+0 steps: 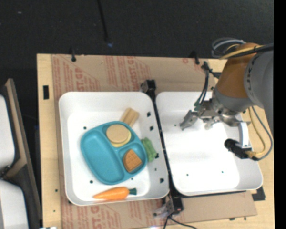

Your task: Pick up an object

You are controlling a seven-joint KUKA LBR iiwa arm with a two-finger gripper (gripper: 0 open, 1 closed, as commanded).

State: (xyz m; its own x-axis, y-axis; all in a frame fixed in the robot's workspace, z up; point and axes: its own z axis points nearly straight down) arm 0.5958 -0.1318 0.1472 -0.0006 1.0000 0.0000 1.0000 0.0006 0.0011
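we start with the bench (100, 73), a brown cardboard-covered top with red print, set against a dark floor. on it sit two shallow white bins side by side, touching along their inner edges. the left bin (71, 109) holds all the objects we can see; the right bin (219, 175) has the arm above it.

the arm (240, 78) reaches in from the right, grey with an orange band above the wrist, and cables loop around it. its gripper (196, 118) hangs over the upper part of the right bin, pointing toward the divide between the bins. we see two fingers spread a little apart with nothing between them, so the jaws look open and hold no object.

in the left bin, the blue tray (102, 159) lies near the middle, tilted, with compartments. a round tan disc (119, 134) rests in its upper compartment, and a brown bread-like piece (132, 160) sits in its right compartment. a tan wooden block (130, 116) lies just beyond the tray's upper edge, touching the disc's side. a small green piece (149, 149) sits against the tray's right edge. an orange carrot (113, 193) with a green tip lies along the bin's near wall, apart from the tray.
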